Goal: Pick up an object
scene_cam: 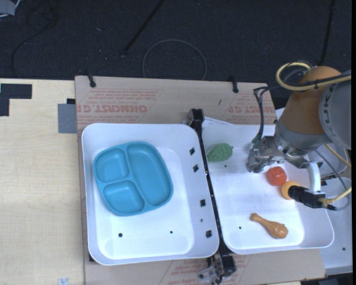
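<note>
1. The gripper (260, 159) is low inside the right bin (237, 242), near its far right part, under the orange band of the arm (308, 108).
2. Whether it is closed or released cannot be told; nothing is seen in its grasp.
3. A red ball (277, 175) lies just beside the gripper, on its right.
4. A green leafy toy (219, 152) lies near the divider, left of the gripper.
5. A tan drumstick-shaped toy (269, 225) rests near the front of the right bin.
6. A blue divided plate (132, 177) lies in the left bin (107, 242).
</note>
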You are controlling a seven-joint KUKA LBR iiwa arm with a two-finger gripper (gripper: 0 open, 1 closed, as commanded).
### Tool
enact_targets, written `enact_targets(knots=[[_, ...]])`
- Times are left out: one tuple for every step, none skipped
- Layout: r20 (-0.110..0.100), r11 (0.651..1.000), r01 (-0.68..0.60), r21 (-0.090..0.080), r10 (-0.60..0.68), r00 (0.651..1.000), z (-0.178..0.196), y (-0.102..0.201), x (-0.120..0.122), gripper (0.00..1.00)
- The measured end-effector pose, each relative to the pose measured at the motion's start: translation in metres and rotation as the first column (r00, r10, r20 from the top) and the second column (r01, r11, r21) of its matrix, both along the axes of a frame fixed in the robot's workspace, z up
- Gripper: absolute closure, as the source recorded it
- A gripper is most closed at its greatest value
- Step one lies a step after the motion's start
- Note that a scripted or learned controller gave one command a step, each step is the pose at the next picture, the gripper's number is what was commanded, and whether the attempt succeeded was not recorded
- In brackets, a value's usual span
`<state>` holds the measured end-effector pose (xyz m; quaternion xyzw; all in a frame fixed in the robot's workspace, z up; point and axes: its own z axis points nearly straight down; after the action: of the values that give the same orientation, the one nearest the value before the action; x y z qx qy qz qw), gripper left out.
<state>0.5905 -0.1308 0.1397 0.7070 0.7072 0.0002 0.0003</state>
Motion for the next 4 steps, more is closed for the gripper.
enact_targets(knots=[[0.002,1.000,0.004,-0.001,-0.004,1.000,0.056,-0.007,-0.008,1.00],[0.003,1.000,0.000,-0.001,0.000,1.000,0.106,-0.008,-0.007,1.00],[-0.004,1.000,-0.004,0.003,0.004,1.000,0.106,0.051,-0.009,1.00],[-0.005,1.000,-0.003,0.002,0.003,1.000,0.106,0.094,-0.015,1.00]])
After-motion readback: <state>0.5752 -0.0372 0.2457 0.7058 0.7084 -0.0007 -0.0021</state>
